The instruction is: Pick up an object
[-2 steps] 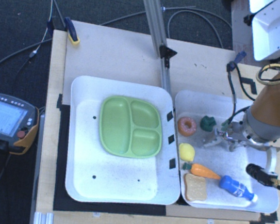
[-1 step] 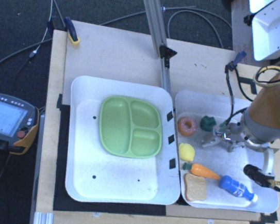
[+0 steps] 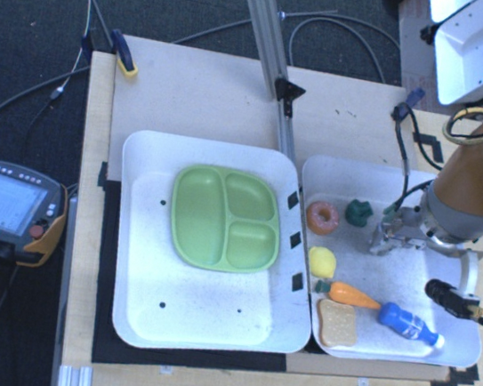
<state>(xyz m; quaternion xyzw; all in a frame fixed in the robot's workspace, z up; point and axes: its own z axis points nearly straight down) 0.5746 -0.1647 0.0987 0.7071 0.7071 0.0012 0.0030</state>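
Pincer (image 3: 384,242) state unclear, beside green toy (image 3: 359,212); donut (image 3: 322,216), lemon (image 3: 323,263), carrot (image 3: 354,295) near.

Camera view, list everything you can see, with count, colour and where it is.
bins: two, white, side by side on the bench
divided plate: one, green, in the left bin
donut: one, pink and orange, right bin, far left part
dark green toy: one, right bin, beside the donut
lemon: one, yellow, right bin, left edge
carrot: one, orange, right bin, below the lemon
bread slice: one, tan, right bin, near corner
bottle: one, blue, lying in the right bin
teach pendant: one, grey and orange, on the floor at left
arm: one, grey with an orange band, reaching from the right
end effector: one, grey, over the right bin
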